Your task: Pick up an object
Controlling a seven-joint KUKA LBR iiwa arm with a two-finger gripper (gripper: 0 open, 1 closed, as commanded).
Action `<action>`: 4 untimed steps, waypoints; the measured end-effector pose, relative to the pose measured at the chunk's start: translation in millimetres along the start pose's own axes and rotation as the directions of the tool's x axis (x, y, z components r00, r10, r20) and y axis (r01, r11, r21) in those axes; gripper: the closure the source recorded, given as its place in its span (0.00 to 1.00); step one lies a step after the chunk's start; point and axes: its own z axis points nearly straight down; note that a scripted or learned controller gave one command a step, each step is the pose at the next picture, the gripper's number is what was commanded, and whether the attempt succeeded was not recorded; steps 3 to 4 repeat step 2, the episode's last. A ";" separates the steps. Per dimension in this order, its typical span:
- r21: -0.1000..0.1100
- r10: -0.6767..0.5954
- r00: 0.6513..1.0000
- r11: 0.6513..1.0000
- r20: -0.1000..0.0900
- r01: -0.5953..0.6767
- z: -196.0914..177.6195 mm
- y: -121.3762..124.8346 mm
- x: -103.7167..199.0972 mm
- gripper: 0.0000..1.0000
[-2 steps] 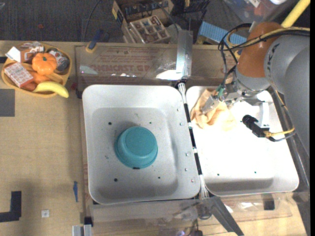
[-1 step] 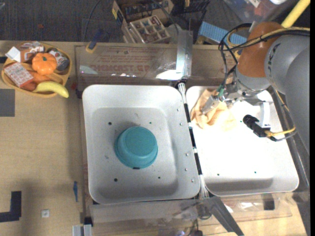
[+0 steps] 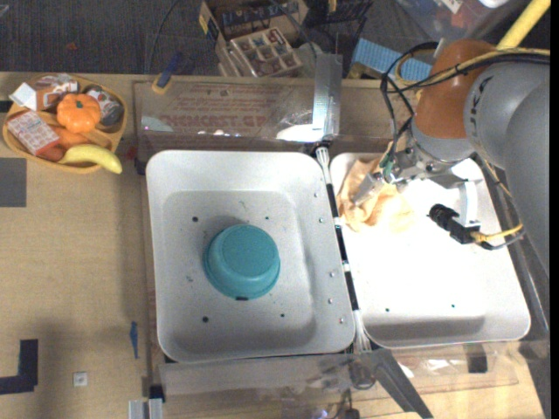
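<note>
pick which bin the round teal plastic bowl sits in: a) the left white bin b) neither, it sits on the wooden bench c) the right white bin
a: the round teal plastic bowl sits upside down near the middle of the left shallow white bin, while the right shallow white bin holds a crumpled tan cloth at its upper left corner.

Grey arm [image 3: 515,103] with an orange band [image 3: 450,90] above the wrist (black and yellow cables looped alongside)

Wooden bench [image 3: 70,260]; dark carpet floor [image 3: 96,20] beyond it. Fruit basket [image 3: 65,125] at bench's far left corner. Cluttered boxes [image 3: 258,37] on floor.
</note>
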 end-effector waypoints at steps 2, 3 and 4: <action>-0.001 -0.116 0.993 0.993 -0.004 0.116 -144.9 10.2 32.0 1.00; -0.001 -0.116 0.993 0.993 -0.004 0.116 -144.9 10.2 32.0 1.00; -0.001 -0.116 0.993 0.993 -0.004 0.116 -144.9 10.2 32.0 1.00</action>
